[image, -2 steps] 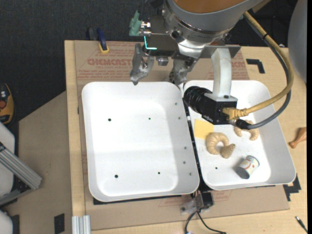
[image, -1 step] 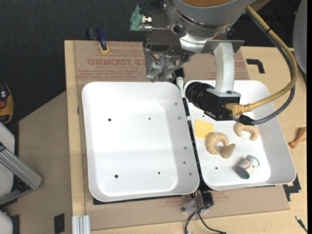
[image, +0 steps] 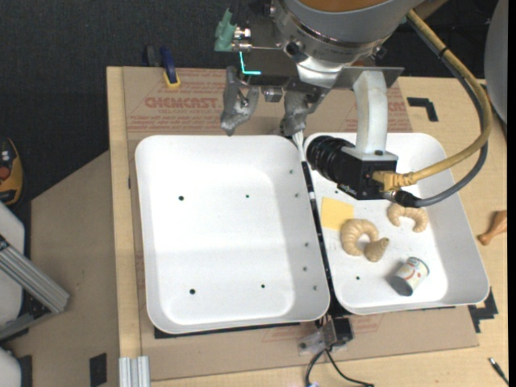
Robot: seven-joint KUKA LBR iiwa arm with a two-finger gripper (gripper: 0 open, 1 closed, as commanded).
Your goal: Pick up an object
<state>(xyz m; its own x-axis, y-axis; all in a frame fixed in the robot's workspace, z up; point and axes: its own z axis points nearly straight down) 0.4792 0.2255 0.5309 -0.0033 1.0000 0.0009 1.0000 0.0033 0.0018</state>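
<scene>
1. The gripper (image: 264,114) is seen spread open and empty, hanging over the far rim of the left bin (image: 161,216).
2. A curled tan pastry-like object (image: 362,239) lies in the right bin (image: 459,256); it is judged light, perhaps soft, and best grasped across its arch.

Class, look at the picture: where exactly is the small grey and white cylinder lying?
The small grey and white cylinder lies in the right-hand bin, near its front right corner, just right of and below the croissant-shaped toy.
</scene>
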